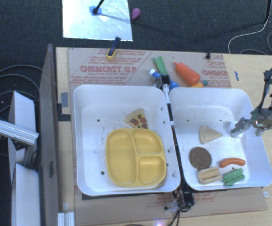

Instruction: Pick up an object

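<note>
Counter (103,60) bears two white bins. Pincer (237,127) over right bin (256,102), empty; open or closed: cannot tell. Cheese wedge (210,134) just left of it. Judged light, stiff, smooth; grip across flat sides.

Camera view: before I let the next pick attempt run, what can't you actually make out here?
- Gripper over the right bin: small and blurred, finger state unreadable.
- Arm: cut off by the right edge.
- Green piece beside the sausage: too small to identify.
- Clutter behind the bins, near the orange carrot: partly overlapping, unclear.
</note>
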{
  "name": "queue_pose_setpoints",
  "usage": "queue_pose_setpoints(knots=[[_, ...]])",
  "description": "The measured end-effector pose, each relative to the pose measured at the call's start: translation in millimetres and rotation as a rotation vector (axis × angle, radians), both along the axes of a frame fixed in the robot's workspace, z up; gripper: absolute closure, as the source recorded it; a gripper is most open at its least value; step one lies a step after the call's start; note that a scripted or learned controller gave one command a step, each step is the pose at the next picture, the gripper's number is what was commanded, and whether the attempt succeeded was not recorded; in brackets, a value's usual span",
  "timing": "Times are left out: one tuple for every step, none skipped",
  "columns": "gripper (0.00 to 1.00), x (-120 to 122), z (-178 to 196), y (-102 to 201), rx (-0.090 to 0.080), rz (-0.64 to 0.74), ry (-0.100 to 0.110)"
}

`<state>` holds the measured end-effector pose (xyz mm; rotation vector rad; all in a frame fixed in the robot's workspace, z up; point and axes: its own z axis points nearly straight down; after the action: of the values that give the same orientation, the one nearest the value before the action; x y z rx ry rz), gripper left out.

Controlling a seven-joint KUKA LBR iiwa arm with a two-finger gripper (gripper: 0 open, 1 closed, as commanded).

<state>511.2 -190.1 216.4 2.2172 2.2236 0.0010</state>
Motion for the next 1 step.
queue_pose_setpoints(knots=[[0.00,38.2,-82.3,82.4,0.004,0.009,0.004]])
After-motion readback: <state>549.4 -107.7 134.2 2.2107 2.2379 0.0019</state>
